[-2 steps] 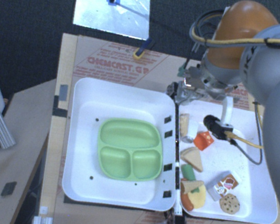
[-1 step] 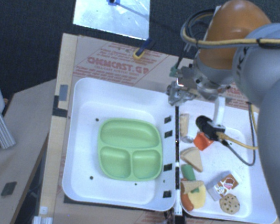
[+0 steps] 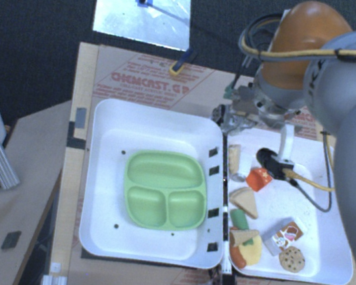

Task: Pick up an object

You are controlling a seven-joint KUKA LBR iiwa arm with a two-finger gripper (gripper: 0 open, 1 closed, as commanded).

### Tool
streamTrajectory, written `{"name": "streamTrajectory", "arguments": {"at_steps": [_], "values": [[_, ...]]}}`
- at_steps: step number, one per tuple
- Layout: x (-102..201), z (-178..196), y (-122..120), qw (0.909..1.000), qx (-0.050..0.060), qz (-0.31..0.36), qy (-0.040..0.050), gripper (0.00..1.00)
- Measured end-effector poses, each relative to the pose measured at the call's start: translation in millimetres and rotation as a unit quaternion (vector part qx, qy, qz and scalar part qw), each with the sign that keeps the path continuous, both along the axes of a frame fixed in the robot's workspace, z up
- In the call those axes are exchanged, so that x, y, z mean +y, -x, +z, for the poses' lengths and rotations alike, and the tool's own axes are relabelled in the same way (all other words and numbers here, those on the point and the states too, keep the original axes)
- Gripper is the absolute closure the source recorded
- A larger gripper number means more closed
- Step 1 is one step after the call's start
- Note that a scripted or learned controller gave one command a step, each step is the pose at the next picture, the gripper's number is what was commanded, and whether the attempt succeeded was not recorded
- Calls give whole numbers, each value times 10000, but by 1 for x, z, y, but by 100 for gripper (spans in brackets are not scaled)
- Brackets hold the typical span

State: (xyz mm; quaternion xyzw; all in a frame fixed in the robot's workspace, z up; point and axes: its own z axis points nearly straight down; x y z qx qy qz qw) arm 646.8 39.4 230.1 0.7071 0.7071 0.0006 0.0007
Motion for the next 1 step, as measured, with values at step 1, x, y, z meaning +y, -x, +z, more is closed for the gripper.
{"name": "streamTrajectory", "arguments": {"at_steps": [1], "values": [[8, 4, 9, 10000, 4, 19, -2, 100]]}}
